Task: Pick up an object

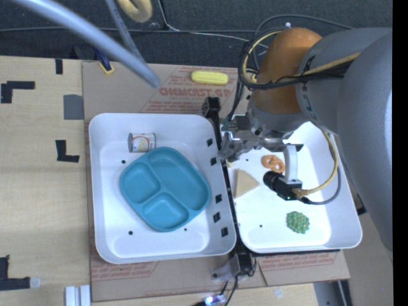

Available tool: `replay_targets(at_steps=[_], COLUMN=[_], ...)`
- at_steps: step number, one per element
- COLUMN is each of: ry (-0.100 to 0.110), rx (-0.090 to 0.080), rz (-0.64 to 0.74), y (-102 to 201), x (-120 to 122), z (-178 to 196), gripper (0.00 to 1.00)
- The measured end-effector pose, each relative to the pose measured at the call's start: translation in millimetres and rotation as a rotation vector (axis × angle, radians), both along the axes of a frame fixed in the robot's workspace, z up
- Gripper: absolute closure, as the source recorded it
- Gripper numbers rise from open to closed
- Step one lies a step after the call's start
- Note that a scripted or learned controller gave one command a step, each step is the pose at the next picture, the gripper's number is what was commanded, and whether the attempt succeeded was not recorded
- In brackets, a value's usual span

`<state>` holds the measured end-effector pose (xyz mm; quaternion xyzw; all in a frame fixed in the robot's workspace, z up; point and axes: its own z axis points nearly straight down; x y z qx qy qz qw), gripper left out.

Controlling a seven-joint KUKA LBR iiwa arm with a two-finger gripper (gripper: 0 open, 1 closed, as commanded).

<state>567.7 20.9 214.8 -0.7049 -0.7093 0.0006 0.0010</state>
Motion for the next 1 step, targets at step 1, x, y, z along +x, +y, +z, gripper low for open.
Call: replay_targets(at_steps=[1], ry=[-0.001], rx=[0.001], rz=[0.000], y=[52.2], x=[11.3], z=[5.3], gripper=[1.00])
